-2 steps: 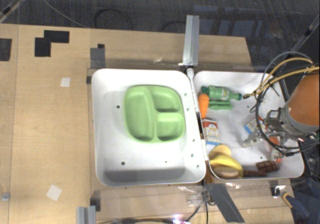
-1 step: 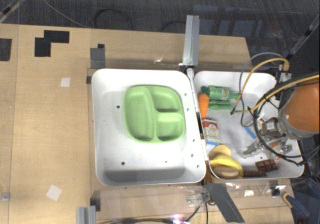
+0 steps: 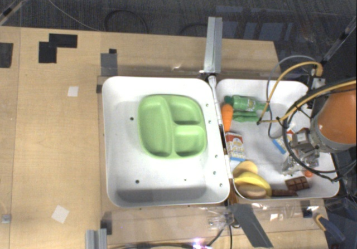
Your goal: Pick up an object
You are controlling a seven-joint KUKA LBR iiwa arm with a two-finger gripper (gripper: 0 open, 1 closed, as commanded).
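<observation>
From above, two white bins sit side by side on the bench [image 3: 50, 147]. The left bin [image 3: 120, 186] holds a green tray [image 3: 170, 125] with three compartments. The right bin [image 3: 262, 131] holds the objects: a green bottle [image 3: 245, 103] lying near the far wall, a carrot [image 3: 227, 116] beside the divider, a small red and white carton [image 3: 235, 145], a banana [image 3: 250, 178] in the near corner, a brown chocolate bar [image 3: 298, 185] and a small blue item [image 3: 278, 146]. The arm [image 3: 337, 122] reaches in from the right – its gripper [image 3: 299, 159] is low over the right bin, just above the chocolate bar. Cables hide the tips, so I cannot tell how they stand, and nothing is seen between them.
</observation>
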